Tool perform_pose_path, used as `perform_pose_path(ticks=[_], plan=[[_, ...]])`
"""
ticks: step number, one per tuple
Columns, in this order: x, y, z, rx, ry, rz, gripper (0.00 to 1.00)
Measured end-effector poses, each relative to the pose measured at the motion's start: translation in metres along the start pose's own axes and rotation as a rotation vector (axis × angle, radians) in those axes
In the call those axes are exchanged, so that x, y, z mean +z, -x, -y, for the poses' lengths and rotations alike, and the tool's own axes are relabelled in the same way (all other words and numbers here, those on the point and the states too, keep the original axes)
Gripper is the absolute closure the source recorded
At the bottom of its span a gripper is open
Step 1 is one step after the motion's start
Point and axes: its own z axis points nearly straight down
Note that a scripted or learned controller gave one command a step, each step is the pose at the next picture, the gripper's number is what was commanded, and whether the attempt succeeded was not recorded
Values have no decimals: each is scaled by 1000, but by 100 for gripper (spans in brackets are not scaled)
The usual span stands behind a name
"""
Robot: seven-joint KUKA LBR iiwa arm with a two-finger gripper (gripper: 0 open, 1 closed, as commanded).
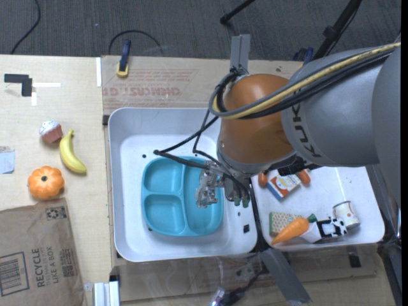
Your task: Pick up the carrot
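A dark grey carpeted floor [159,11] lies beyond the light wooden bench [38,222], crossed by black cables [25,24].

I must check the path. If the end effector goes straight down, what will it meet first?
Probably the blue tray: the end effector hangs over its right compartment, though height is unclear. The carrot lies in the other bin.

A robot lab or test cell: a KUKA arm [331,107] reaches over two white bins [121,171] on a plywood bench [38,107]. Toy food lies about, a cardboard box [38,260] sits near, and cables [19,18] cross grey carpet [178,11]
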Motion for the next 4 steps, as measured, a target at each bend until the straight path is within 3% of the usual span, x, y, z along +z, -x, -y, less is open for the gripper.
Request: perform_pose_path(ticks=[1,2,3,4], plan=[[-19,-29,-11,202,0,0,100],[-19,-30,-35,374,-1,0,100],[75,-33,-98,476,1,4,100],[-29,-33,-98,348,-2,1,100]])
